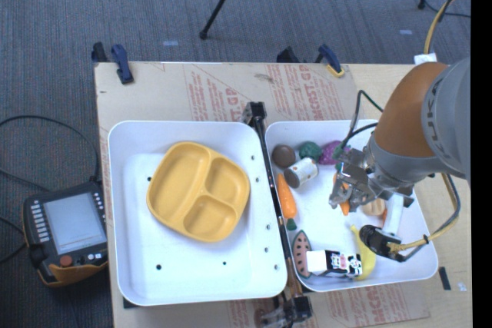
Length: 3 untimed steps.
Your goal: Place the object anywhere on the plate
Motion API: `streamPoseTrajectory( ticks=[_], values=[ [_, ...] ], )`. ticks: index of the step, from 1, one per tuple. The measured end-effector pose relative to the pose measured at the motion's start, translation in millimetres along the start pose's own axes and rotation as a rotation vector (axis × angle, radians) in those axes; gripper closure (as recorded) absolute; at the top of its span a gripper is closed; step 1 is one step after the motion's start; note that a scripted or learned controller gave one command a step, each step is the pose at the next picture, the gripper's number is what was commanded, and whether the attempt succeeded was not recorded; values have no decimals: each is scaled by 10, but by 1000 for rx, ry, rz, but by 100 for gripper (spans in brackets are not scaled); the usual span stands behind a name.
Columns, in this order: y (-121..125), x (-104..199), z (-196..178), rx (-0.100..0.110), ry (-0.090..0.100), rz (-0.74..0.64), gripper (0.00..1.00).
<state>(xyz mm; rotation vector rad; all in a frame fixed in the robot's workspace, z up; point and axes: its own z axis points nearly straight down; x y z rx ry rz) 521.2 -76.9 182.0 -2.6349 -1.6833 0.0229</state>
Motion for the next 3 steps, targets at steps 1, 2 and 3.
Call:
streamPoseTrajectory(
  ticks=[1, 2, 3],
  values=[
    [-296, 634, -16, -1, 0, 107, 100],
    [-491, 1342, -170, -4, -1, 172, 100],
    [-489, 1329, -167, -4, -4, 172, 0]
  ],
)
